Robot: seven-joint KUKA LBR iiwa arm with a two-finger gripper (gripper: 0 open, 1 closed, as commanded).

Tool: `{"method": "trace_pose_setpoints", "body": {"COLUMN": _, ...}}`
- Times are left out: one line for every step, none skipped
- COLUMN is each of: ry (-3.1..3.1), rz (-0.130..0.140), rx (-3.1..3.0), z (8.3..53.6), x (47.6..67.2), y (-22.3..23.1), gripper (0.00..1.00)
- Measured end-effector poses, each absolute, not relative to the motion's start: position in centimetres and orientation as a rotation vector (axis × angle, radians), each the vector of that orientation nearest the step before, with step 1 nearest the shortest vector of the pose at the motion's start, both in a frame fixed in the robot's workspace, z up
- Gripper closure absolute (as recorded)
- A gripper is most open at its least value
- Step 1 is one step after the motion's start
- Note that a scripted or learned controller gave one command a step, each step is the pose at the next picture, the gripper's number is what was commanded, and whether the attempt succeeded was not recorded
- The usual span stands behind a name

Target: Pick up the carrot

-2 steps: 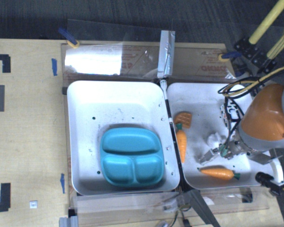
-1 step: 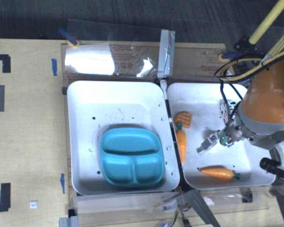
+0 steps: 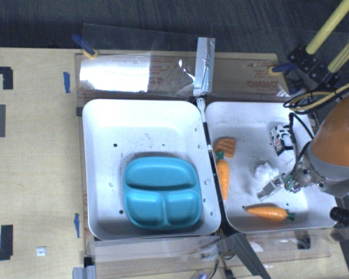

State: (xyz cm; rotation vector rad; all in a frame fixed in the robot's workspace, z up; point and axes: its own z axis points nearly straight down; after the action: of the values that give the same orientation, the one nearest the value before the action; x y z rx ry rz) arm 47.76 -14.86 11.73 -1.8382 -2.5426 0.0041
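The gripper [image 3: 271, 186] is seen low over the right bin [image 3: 244, 118], reached in from the right beneath the grey wrist and orange band of the arm [image 3: 336, 141]. Whether its claw is spread or closed cannot be told, as the metal tip is small and partly blurred. No object is seen held in it. The tip is placed just beside a crumpled white item [image 3: 265, 171] and just above a carrot [image 3: 269, 213].

That carrot is laid flat near the front wall of the right bin, its green end turned to the right. A second carrot [image 3: 223, 178] is laid lengthwise against the bin's left wall, directly below an orange-brown piece [image 3: 225, 146]. A small black-and-white object [image 3: 281, 137] is noted toward the bin's rear right.

In the left bin [image 3: 104, 121] a blue divided tray [image 3: 161, 192] is set.
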Motion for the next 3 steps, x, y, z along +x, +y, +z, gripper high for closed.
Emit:
{"method": "trace_pose_setpoints", "body": {"ry": -2.738, "rz": -0.002, "rx": -1.551, "z": 8.8, "x": 48.1, "y": -10.2, "gripper": 0.00}}
{"method": "trace_pose_setpoints", "body": {"ry": -2.846, "rz": -0.004, "rx": -1.342, "z": 18.6, "x": 48.1, "y": -5.3, "gripper": 0.00}}
{"method": "trace_pose_setpoints", "body": {"ry": -2.814, "rz": -0.001, "rx": -1.406, "z": 19.0, "x": 48.0, "y": -9.3, "gripper": 0.00}}
